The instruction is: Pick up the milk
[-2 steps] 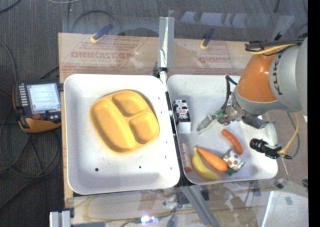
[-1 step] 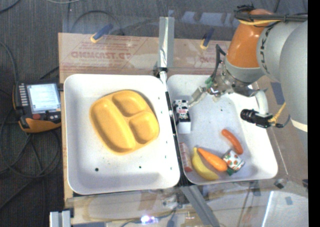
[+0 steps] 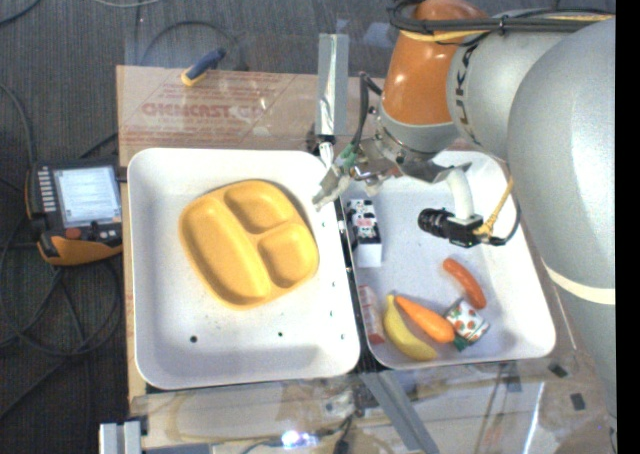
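Observation:
The milk [image 3: 365, 229] is a small white carton with black cow patches. It lies in the right bin [image 3: 520, 342], close against that bin's left wall near the back. My gripper [image 3: 338, 179] hangs just above and left of the carton, over the wall between the two bins. Nothing shows in its grasp, and the carton rests on the bin floor apart from it. The grey arm with its orange band [image 3: 430, 62] covers the bin's back right part.
In the right bin's front lie a banana [image 3: 400, 337], a carrot [image 3: 427, 319], a red sausage [image 3: 465, 282], a small patterned can [image 3: 467, 322] and a slim item [image 3: 368, 304] by the left wall. A yellow divided plate [image 3: 250, 240] sits in the left bin [image 3: 160, 342].

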